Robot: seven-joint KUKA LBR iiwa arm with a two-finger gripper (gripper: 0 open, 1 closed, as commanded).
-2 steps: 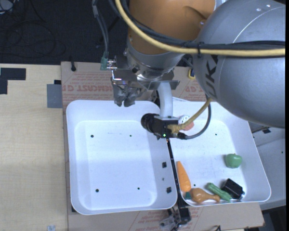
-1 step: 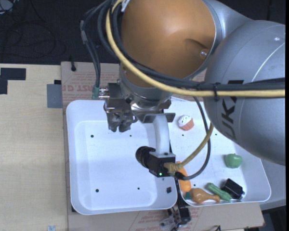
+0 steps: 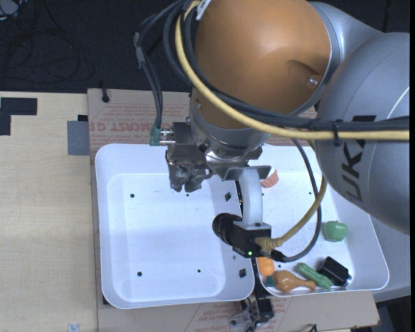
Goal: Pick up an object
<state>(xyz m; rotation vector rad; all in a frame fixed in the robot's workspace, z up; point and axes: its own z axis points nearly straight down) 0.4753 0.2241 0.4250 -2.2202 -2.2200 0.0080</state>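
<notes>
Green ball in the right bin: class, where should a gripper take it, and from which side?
Across its middle, straight down from above. The green ball looks rounded, so any opposite sides should do, and it lies apart from the other things in the right bin.

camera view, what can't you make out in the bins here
All in the camera view:
1. Salmon-pink object at the right white bin's far side: mostly hidden behind the grey arm; shape unclear.
2. Small orange piece beside the tan-orange toy: too small and partly covered to identify.
3. Gripper above the left white bin: dark, blurred; whether it holds anything is unreadable.
</notes>
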